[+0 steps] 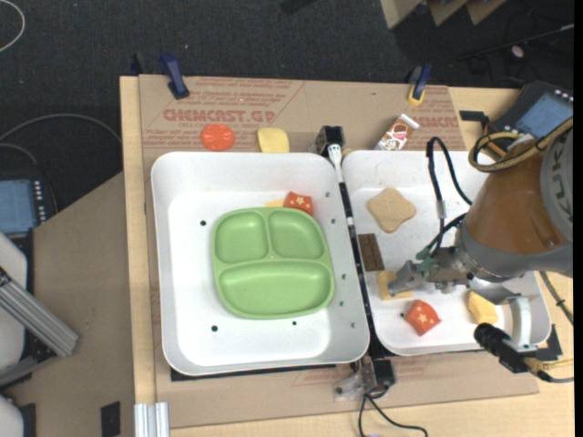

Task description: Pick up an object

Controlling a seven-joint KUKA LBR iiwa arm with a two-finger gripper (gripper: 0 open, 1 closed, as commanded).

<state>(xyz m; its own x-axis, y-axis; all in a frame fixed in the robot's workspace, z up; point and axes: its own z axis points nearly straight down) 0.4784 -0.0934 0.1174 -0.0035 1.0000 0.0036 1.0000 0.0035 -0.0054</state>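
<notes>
The tool (pixel 412 276) is working low in the right bin (pixel 528 340), near that bin's left wall, with its tip pointing left toward a small yellow piece (pixel 397 285). Whether it is released or clenched cannot be told from this angle.

The yellow piece is lying just beside the tool, possibly touching it; contact cannot be confirmed. It is looking like a light, stiff toy food item, likely smooth, so a pinch across its narrow sides is judged safest. A red strawberry-like piece (pixel 422 316) is sitting just toward the bin's front edge, also small and light. A tan bread slice (pixel 392 208) is resting toward the bin's back edge, flat and harder to pinch.

The bin's left wall is crowding the tool, leaving little room leftward; open floor is lying toward the back.

In the left bin (pixel 178 271), a green divided plate (pixel 271 262) is occupying the centre, well apart.
</notes>
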